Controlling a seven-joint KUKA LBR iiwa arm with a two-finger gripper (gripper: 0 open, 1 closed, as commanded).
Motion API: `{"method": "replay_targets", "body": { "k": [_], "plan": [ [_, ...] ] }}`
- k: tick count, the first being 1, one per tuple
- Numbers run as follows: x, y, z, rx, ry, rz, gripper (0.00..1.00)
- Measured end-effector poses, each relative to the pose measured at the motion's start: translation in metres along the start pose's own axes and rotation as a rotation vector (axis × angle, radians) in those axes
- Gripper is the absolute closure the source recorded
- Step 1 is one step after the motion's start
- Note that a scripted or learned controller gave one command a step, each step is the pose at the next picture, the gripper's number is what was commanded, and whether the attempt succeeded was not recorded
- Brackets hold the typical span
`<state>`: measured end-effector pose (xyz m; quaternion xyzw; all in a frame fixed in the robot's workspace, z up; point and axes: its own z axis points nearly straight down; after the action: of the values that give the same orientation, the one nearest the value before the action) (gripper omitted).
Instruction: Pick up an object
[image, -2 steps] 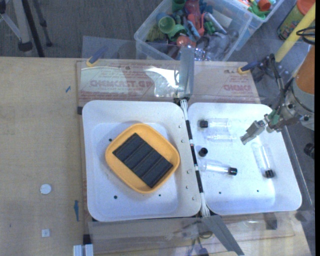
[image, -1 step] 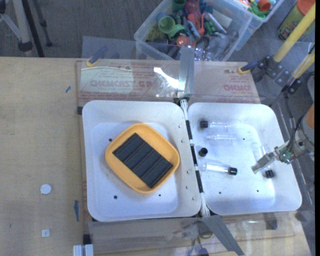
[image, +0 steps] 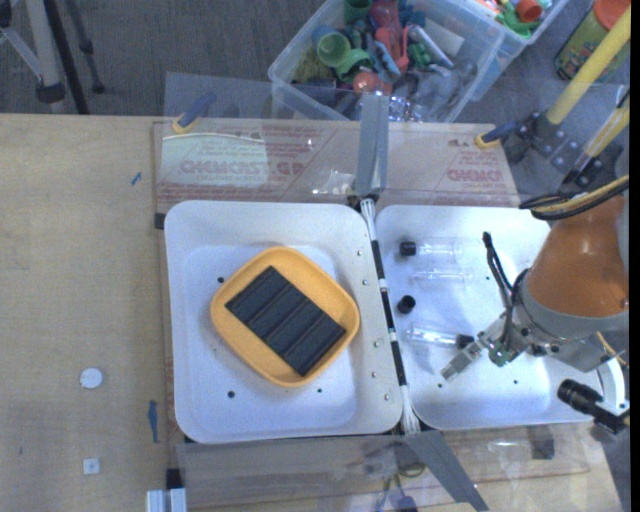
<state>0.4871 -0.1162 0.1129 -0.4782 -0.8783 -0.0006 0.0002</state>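
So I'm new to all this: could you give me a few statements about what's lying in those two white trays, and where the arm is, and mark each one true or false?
1. A yellow dish lies in the left tray. True.
2. The yellow dish carries a dark ribbed slab. True.
3. The arm reaches over the left tray. False: it hangs over the right tray, with its gripper low above that tray's floor.
4. The right tray holds clear little bottles with black caps. True.
5. The yellow dish leans against the divider between the trays. False: it lies flat on the left tray's floor, apart from the divider.
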Motion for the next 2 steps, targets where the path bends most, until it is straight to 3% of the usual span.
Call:
{"method": "replay_targets", "body": {
  "k": [1,2],
  "plan": [
    [-0.016,0.040,0.025,-0.005,-0.005,0.232,0.00],
    [-0.018,0.041,0.013,-0.012,-0.010,0.234,1.00]
  ]
}}
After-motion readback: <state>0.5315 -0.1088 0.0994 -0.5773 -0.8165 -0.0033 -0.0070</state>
